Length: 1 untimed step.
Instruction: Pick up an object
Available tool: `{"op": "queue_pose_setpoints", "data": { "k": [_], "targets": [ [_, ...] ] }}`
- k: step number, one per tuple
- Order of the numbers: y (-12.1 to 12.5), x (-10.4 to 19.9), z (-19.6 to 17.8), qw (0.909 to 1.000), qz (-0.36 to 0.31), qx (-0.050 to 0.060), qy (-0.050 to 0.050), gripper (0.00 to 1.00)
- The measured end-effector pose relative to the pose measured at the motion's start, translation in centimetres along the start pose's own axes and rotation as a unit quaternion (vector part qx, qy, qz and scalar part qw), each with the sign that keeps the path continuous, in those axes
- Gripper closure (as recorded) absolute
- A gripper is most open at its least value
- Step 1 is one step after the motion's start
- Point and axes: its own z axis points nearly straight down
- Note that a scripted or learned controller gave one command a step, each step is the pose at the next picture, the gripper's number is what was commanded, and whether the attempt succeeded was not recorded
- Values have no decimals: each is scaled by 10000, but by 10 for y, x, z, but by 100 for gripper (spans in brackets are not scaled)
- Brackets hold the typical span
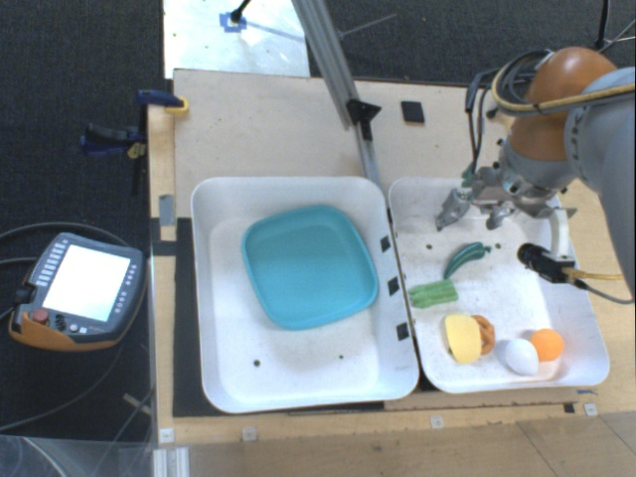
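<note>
I see the gripper [475, 207] hovering at the right bin's [596, 361] twelve o'clock, fingers apart and holding nothing; my likeliest target, the dark green curved pepper-like toy [464, 257], lies just at its six o'clock, above the light green block [433, 293]; I judge it light, stiff and slick, best pinched across its narrow middle; the teal plate [310, 265] sits in the left bin [224, 366].

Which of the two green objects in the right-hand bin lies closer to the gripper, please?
The dark green curved piece, lying just below the gripper. The other, a lighter green flat piece, sits farther down, nearer the divider between the bins and above the yellow item.
</note>
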Motion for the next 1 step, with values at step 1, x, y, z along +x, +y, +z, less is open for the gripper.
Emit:
{"op": "queue_pose_setpoints", "data": {
  "k": [1],
  "targets": [
    [2,0,-14,10000,-3,-33,-4,100]
  ]
}}
